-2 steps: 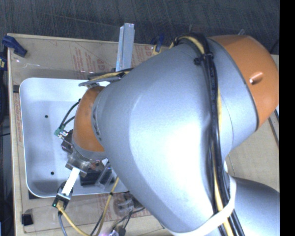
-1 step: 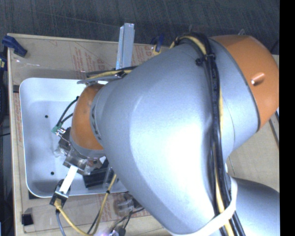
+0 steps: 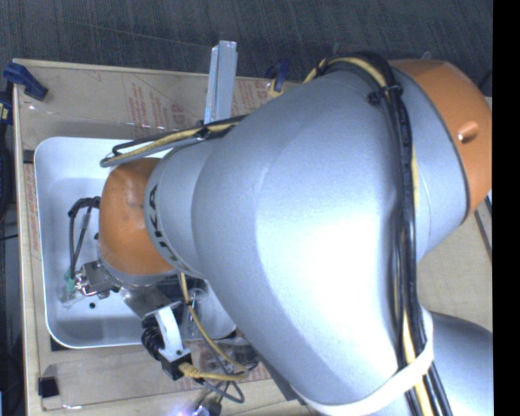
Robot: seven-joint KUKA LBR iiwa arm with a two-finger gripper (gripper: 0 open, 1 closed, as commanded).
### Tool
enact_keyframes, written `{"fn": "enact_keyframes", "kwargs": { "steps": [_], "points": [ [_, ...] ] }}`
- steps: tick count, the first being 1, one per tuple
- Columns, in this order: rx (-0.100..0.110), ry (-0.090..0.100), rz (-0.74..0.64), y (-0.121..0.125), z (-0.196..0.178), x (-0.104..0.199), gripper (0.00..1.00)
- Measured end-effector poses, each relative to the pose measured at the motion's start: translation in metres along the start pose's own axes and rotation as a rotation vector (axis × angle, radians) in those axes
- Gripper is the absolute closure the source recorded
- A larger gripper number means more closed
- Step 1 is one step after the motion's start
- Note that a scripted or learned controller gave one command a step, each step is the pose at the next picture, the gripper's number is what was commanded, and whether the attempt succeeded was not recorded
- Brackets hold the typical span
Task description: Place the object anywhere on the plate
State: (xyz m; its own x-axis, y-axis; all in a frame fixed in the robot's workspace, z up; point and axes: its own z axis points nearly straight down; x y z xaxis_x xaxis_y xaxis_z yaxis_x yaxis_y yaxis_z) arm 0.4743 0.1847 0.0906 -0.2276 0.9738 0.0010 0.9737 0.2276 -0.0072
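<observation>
My grey arm (image 3: 329,232) reaches in from the right and covers most of the bench. Its orange band (image 3: 126,224) hangs over the middle of the left white bin (image 3: 52,189). Below the band, the wrist and gripper (image 3: 82,284) point down toward the bin's near-left floor, with black cables looping beside them. The arm hides whatever lies under the wrist and the whole right side of the bench. The bare strip of bin floor at the left holds nothing.
A wooden frame (image 3: 22,232) borders the bin. A blue clamp (image 3: 24,78) sits on the far-left corner and a metal post (image 3: 221,81) stands at the back. Yellow cables and a white connector (image 3: 166,329) dangle by the bin's near edge.
</observation>
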Motion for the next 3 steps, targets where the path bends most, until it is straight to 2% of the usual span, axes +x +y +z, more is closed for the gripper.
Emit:
{"fn": "enact_keyframes", "kwargs": {
  "steps": [1, 2, 3],
  "points": [
    [-0.004, -0.007, -0.382, 0.005, -0.001, 0.010, 0.00],
    [-0.007, -0.003, -0.494, 0.002, -0.140, 0.004, 0.00],
    [0.002, -0.004, -0.339, 0.004, -0.028, 0.019, 0.00]
  ]
}}
